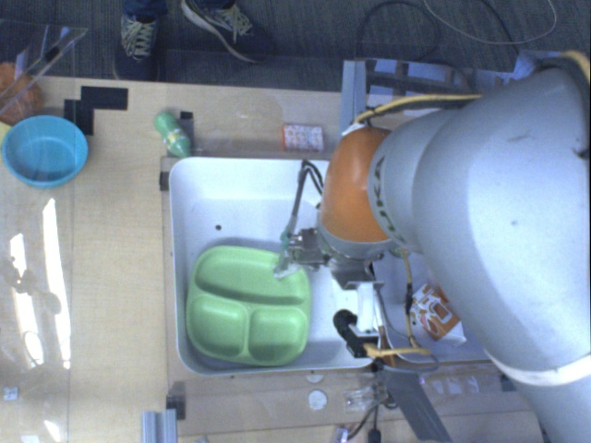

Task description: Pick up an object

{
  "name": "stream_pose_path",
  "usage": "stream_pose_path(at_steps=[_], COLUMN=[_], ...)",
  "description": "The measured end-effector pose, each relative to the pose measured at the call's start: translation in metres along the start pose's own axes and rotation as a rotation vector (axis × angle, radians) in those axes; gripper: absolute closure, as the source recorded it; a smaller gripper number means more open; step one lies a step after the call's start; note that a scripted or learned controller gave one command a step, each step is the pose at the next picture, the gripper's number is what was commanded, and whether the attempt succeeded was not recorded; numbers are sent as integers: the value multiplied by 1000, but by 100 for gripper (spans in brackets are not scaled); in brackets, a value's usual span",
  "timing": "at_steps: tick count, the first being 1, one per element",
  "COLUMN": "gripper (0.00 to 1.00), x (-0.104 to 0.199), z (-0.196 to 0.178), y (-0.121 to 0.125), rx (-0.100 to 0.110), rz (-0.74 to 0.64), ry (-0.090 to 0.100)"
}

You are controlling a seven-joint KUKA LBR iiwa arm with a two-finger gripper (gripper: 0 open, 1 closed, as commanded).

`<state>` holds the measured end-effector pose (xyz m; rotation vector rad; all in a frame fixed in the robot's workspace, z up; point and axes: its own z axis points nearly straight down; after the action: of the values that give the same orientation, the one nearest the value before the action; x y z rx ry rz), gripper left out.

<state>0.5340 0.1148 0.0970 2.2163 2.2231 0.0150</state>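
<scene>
A light green tray [245,307] with several compartments lies in the left white bin [231,192] and fills its near half. My gripper [289,255] hangs low over the tray's far right rim, at or just above its edge. The grey arm with its orange band [355,197] reaches in from the right and hides most of the right bin. I see nothing clearly held in the gripper.
An orange and white carton [434,312] peeks out under the arm in the right bin. On the bench outside the bins are a blue bowl [44,150], a green bottle [173,132] and a small red and white packet [303,137]. A person's shoes [217,17] are at the far edge.
</scene>
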Motion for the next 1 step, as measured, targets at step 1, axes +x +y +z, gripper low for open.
stream_pose_path(at_steps=[1], gripper=[0], x=[-68], z=[-66], y=[-35], rx=[5], rz=[-78], ry=[-4])
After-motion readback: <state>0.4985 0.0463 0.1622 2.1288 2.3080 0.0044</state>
